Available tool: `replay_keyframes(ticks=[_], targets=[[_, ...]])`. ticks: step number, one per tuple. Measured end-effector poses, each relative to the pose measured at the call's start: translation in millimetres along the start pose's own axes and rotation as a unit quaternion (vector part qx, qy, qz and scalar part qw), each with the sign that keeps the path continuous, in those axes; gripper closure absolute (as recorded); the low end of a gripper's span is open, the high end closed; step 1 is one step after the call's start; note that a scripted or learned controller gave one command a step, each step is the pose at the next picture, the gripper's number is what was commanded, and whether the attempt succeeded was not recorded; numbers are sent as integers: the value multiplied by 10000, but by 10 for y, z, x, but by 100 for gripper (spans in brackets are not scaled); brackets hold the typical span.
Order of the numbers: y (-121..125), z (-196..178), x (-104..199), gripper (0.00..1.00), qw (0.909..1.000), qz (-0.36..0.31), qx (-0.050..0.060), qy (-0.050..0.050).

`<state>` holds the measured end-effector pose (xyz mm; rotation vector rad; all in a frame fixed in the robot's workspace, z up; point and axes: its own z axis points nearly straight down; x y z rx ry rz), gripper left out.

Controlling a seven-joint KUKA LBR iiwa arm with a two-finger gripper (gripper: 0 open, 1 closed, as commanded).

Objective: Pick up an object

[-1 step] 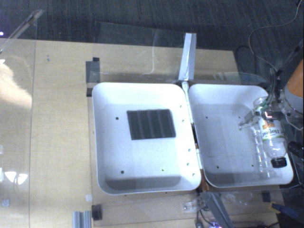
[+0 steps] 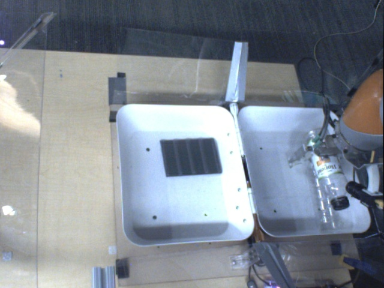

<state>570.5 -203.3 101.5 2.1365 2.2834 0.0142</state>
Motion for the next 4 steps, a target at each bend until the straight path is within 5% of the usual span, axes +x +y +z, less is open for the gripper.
replay_keyframes(ticks=[1, 2, 3, 4], targets=[[21, -110, 6, 100, 10000, -8, -26, -5], [65, 52, -19, 100, 9973, -739, -29, -9], [670, -795, 444, 100, 9956, -936, 39, 17], [763, -22, 330, 100, 9957, -923, 64, 21]])
